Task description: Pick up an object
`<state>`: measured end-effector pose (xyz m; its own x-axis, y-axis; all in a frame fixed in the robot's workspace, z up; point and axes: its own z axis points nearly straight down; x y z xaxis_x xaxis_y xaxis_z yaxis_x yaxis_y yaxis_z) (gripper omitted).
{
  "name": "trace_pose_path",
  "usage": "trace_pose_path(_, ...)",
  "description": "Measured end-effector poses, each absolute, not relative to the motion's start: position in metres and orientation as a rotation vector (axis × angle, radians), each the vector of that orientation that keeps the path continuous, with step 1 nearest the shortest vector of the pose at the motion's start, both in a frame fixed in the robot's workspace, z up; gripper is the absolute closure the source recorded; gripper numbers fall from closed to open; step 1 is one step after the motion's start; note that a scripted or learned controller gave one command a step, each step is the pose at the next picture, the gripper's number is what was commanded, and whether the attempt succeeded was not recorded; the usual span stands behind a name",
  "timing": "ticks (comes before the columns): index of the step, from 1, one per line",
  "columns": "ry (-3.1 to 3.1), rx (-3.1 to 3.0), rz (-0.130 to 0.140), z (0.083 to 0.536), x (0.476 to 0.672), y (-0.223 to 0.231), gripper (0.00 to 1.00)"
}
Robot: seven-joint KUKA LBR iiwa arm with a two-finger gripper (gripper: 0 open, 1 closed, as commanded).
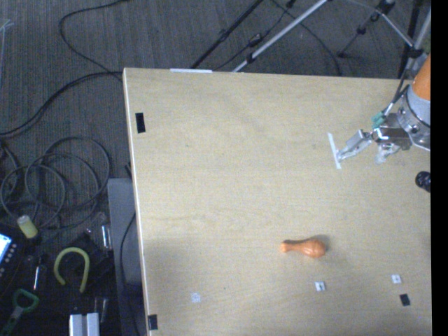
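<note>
Gripper [350,150] sits at the right of the frame, above the middle, reaching in from the right edge with its pale fingers spread apart and nothing between them; it is released and carries no load. Its target, a small orange pear-shaped object [305,248], lies on the wooden tabletop [231,187] at lower centre-right, well apart from the gripper and lower in the frame, narrow end pointing left. Risks, as judged: the object is rounded and tapered, so fingers closing on the bulb off-centre could squeeze it out or set it rolling; closing on the thin neck might give a weak hold; a descent that stops short would close on air, and one too deep would strike the board. Small markers [320,285] lie near the object toward the lower right, but they look flat and unlikely to interfere. Room for movement is generous: bare surface lies between gripper and object and all around it. The table's left edge and top edge are far from the work. Cables [56,166] and tripod legs [308,9] stay off the table, outside the likely path.
</note>
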<state>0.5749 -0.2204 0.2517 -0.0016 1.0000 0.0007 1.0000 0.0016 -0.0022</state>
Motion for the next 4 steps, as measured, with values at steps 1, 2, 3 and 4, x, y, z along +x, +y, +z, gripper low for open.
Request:
trace_pose_path(1,-2.236,-2.208,0.007,0.207,0.632,-0.223,0.00)
trace_pose_path(2,-2.411,-2.016,0.006,0.084,0.668,-0.222,0.00)
trace_pose_path(3,-2.831,-1.365,0.000,0.084,0.669,-0.182,0.00)
trace_pose_path(4,-2.832,-1.367,-0.004,0.095,0.670,-0.182,1.00)
